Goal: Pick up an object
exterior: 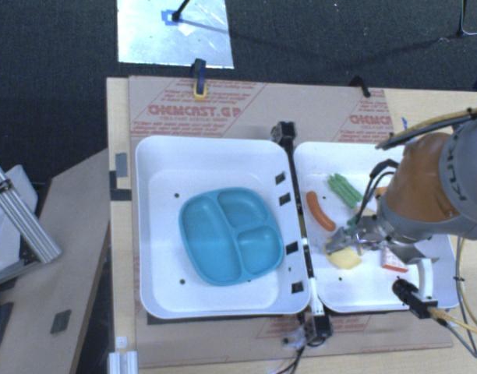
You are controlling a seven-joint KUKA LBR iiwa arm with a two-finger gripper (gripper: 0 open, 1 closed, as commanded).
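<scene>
Worktop carried two white bins, the left bin holding a blue divided tray and the right bin a green piece at twelve o'clock, an orange sausage shape and a yellow lump at six. The gripper hung just over the yellow lump, though I could not tell how its fingers stood. That lump looked light, smooth and perhaps slippery, best pinched across its middle.

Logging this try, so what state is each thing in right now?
blue tray: lying flat in left bin, compartments bare
orange sausage: lying loose in right bin
green piece: lying loose in right bin
yellow piece: lying under gripper
gripper: low over yellow piece
</scene>
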